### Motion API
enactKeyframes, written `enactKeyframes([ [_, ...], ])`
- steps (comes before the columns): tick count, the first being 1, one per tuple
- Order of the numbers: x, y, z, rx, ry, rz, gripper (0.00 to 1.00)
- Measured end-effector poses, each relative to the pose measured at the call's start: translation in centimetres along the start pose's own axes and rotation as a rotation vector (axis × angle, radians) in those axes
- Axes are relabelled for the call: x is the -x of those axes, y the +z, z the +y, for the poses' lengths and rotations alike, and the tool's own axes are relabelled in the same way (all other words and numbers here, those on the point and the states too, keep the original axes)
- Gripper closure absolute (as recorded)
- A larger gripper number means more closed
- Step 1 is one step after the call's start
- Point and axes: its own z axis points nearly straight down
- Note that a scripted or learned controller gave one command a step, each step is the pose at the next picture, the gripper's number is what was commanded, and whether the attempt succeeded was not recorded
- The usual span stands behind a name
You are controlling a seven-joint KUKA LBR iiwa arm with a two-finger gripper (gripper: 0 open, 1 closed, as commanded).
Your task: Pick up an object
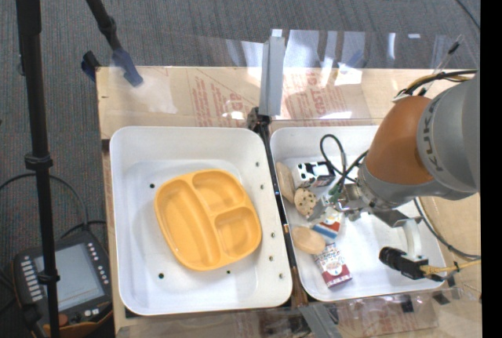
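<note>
Right bin (369, 293): clutter beside gripper (339, 207).

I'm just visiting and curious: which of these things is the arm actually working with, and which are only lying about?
Part of the job:
- the arm, reaching into the right bin
- the small things heaped there: a red and white carton, a black and white toy, a tan lump

Just lying about:
- the yellow divided plate in the left bin
- the handheld screen on the floor

arm (439, 140) — "KUKA" lettering, partly cut off | bench (310, 97) — red print, unreadable
</note>
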Motion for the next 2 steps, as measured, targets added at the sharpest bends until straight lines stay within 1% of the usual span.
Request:
enactKeyframes([
  [1,0.3,-0.9,-0.1,-0.002,0.011,0.002,1.0],
  [2,-3.1,-14.0,1.4,0.001,-0.063,-0.002,1.0],
])
